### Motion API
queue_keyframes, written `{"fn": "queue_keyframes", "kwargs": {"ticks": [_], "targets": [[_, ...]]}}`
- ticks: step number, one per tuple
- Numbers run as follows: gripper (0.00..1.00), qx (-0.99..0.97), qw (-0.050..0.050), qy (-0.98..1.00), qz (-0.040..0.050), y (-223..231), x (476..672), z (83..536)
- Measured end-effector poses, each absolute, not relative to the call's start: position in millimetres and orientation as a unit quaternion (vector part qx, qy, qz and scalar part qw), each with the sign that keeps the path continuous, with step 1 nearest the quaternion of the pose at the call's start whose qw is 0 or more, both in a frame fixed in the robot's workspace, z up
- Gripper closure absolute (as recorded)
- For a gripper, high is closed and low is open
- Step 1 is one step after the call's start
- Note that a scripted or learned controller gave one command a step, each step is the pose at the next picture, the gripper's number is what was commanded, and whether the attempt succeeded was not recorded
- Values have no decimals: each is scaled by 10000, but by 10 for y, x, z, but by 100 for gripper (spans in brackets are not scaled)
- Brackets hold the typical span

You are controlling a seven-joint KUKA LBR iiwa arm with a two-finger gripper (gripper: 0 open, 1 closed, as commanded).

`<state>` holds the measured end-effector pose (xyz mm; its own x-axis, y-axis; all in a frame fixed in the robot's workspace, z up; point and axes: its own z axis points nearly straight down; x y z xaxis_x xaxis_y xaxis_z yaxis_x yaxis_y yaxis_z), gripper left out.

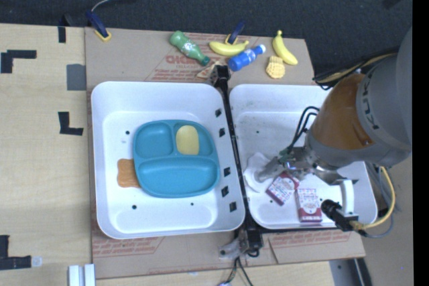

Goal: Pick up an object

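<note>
In the right bin (268, 107) my gripper (273, 169) reaches down to the left from the grey and orange arm (348, 120), low over a white crumpled piece (255, 165) near the bin's left wall. Two small red and white packets lie just below it: one tilted (281, 188), one flat (308, 203). I cannot make out anything held between the fingers. In the left bin (110, 110) a blue divided tray (175, 159) carries a yellow oval object (188, 140), and an orange piece (125, 173) pokes out from under the tray's left edge.
Behind the bins on the cardboard lie a green bottle (188, 47), a banana (228, 47), a blue bottle (245, 57), a second banana (285, 48) and a yellow corn-like toy (274, 67). A black cable (305, 122) runs along the arm.
</note>
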<state>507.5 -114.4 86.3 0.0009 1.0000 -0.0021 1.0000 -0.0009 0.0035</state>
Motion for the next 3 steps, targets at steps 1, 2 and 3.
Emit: {"fn": "queue_keyframes", "kwargs": {"ticks": [1, 2, 3], "targets": [[0, 7076, 30, 7066, 4, -960, 5272, 868], [0, 7067, 32, 7075, 17, -1035, 5103, 866], [100, 7069, 48, 7073, 32, -1038, 5120, 980]]}}
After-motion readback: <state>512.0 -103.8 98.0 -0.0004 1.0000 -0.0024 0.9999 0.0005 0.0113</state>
